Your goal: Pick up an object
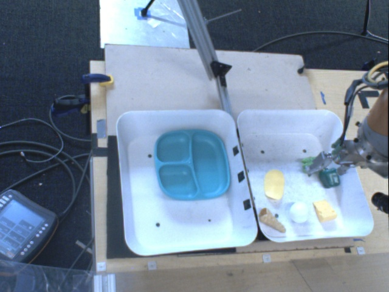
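In the camera view, the surface (182, 78) is a pale wooden board that lies on a dark carpet floor (42, 35). Two shallow white bins stand on it side by side. The left bin (140, 224) holds a teal divided plate (192, 164) near its middle. The right bin (285, 135) holds several small things: a yellow oval piece (274, 184), a brown cone-shaped piece (271, 220), a white ball (298, 212) and a yellow block (324, 211), all in the lower part of the bin, near each other but apart.

The arm comes in from the right edge of the frame, and its hand (321, 163) is low over the right side of the right bin. A dark green object (330, 177) lies just under the hand, and a lighter green bit (307, 161) shows at its left tip. Whether the hand is released or clenched, one cannot tell.

At the left edge of the frame, black cables (36, 157) lie on the floor, and a control pendant (23, 224) rests at lower left. A blue and yellow clamp (97, 78) sits at the left edge of the surface. A grey metal pole (197, 26) crosses the top of the frame at a slant.
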Tool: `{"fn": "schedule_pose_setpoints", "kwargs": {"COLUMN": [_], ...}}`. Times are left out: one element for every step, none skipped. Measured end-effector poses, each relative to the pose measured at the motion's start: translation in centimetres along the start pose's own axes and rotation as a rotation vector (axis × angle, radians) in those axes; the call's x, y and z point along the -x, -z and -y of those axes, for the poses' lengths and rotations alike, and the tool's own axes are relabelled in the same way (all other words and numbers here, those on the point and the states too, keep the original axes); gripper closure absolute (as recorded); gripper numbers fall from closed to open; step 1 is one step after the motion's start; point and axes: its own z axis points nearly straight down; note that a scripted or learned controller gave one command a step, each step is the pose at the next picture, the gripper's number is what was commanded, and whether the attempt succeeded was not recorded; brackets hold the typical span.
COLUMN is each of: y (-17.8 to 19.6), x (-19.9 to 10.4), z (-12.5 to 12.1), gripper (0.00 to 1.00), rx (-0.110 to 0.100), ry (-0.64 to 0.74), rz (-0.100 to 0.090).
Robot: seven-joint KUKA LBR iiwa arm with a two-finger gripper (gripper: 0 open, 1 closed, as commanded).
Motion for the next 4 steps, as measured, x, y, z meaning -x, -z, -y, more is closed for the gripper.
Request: {"fn": "schedule_pose_setpoints", "kwargs": {"y": [0.0, -4.2, -10.4, -10.8], "x": [0.0, 0.4, 0.2, 0.2], "z": [0.0, 0.1, -0.2, -0.3], "gripper": [0.00, 0.00, 0.00, 0.00], "rx": [0.001, -0.003, -0.005, -0.001], "ry": [-0.002, -0.005, -0.004, -0.005], "rz": [0.000, 0.000, -0.001, 0.000]}}
